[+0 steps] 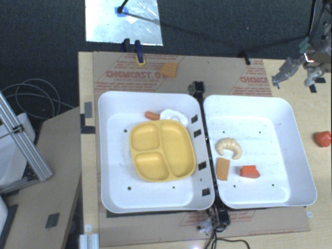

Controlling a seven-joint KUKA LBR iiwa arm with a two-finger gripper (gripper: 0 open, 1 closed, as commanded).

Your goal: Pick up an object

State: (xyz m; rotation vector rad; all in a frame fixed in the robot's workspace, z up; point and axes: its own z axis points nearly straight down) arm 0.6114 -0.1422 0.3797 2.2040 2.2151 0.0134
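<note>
gripper (296,75) sits at top right, above the bench past the far corner of the right bin (290,113), fingers spread apart, nothing between them

right bin contents: croissant (229,147) near the middle, orange block (222,168) just below it, red piece (249,171) beside that to the right

left bin (111,139): yellow divided tray (161,150), with a small sausage (152,115) and a white fried egg (174,116) just behind it

loose red thing (322,138) on the bench right of the bins, orange piece (168,69) behind the left bin
</note>
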